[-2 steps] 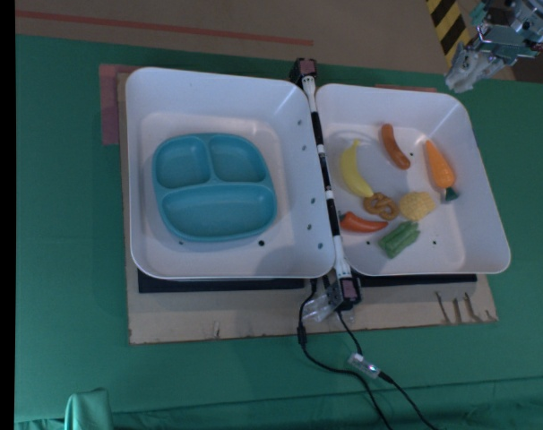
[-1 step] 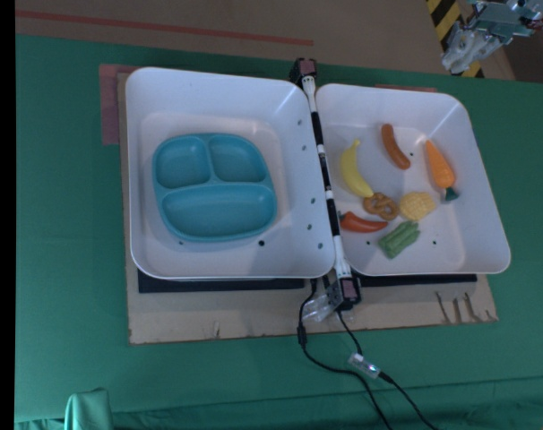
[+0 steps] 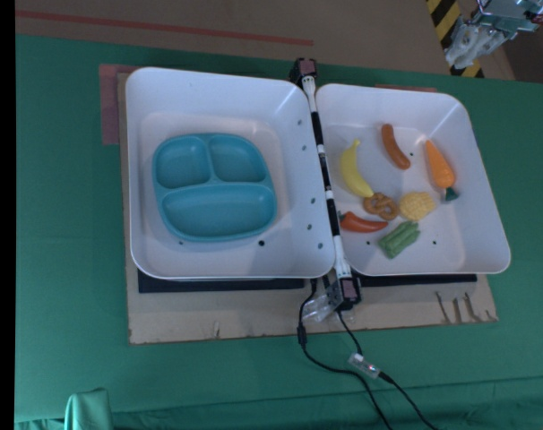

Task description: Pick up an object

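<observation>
Six toy foods lie in the right bin (image 3: 486, 231), and we list them from its middle outward. We count a yellow banana (image 3: 354, 170) near the bin's left wall, standing roughly upright in the view. We note a brown pretzel (image 3: 381, 206) just below the banana's lower tip, touching or nearly touching a yellow corn piece (image 3: 418, 206) on its right. We find a red chilli pepper (image 3: 362, 223) lying below the pretzel, toward the left wall, and a green bean bundle (image 3: 400, 238) tilted just beside it, nearest the bin's front edge. We record a brown-orange sausage (image 3: 396, 146) toward the far edge, slanted, and an orange carrot (image 3: 440, 169) near the right wall, its green top pointing toward the front.

We log the gripper (image 3: 469, 47) beyond the bench's far right corner, well apart from both bins and above the floor; it has hold of nothing we can see, and we cannot tell how far its fingers stand apart.

We enter one teal divided plate (image 3: 215, 186) in the middle of the left bin (image 3: 164, 92), with three compartments. We also note a black-and-white rod (image 3: 323, 177) along the seam between the bins, a black cable (image 3: 343, 348) trailing off the front edge onto the green cloth (image 3: 65, 240), and cardboard (image 3: 236, 321) under the bins.
</observation>
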### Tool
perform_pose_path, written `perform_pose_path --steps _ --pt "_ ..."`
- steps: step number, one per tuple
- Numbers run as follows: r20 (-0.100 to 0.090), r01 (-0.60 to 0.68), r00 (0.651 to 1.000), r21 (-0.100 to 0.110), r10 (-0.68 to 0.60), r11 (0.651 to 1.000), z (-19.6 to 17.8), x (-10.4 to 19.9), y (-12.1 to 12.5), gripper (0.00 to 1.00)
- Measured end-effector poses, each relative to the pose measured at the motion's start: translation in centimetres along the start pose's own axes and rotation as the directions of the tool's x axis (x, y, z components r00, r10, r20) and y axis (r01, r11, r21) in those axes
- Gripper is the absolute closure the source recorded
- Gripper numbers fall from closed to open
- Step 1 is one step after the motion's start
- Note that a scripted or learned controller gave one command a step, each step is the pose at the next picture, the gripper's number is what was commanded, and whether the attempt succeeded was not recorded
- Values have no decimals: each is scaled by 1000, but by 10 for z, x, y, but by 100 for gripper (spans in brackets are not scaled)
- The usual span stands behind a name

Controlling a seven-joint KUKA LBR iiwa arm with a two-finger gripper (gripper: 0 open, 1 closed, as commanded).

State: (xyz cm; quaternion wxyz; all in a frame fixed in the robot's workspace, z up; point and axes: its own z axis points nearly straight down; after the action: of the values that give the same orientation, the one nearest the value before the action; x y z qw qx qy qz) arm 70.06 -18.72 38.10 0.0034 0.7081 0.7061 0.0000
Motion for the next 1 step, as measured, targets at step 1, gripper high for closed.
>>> perform_pose_path --steps 1 --pt "-1 0 1000 2 0 1000 2 0 0 100"
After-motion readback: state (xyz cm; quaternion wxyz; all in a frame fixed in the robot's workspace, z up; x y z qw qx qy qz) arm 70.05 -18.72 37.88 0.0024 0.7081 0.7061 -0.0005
